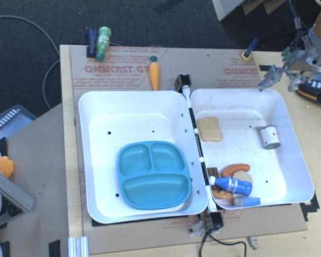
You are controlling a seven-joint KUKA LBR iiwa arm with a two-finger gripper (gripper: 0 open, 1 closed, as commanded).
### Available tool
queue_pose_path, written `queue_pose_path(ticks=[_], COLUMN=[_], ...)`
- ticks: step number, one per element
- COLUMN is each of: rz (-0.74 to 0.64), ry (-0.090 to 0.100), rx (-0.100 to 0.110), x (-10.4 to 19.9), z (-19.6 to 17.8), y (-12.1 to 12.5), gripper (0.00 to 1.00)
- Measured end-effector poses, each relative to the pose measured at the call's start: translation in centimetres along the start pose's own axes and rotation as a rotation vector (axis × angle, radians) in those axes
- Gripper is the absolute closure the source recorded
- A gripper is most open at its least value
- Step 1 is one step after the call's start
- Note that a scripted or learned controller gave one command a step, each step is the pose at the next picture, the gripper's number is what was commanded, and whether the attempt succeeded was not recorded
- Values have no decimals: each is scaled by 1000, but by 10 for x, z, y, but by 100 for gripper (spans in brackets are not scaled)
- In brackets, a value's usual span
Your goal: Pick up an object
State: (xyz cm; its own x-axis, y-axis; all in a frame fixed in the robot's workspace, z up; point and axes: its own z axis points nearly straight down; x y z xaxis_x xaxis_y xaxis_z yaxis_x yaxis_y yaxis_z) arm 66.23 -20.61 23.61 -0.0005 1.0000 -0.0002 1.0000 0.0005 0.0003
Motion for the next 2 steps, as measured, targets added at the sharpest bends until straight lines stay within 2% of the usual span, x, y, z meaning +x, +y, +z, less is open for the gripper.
queue_pose_path(ticks=[1, 2], rz=[0, 0], ry=[1, 1], rx=[2, 2], x=[-17, -5], z=[117, 152], y=[-29, -67], gripper=[0, 0])
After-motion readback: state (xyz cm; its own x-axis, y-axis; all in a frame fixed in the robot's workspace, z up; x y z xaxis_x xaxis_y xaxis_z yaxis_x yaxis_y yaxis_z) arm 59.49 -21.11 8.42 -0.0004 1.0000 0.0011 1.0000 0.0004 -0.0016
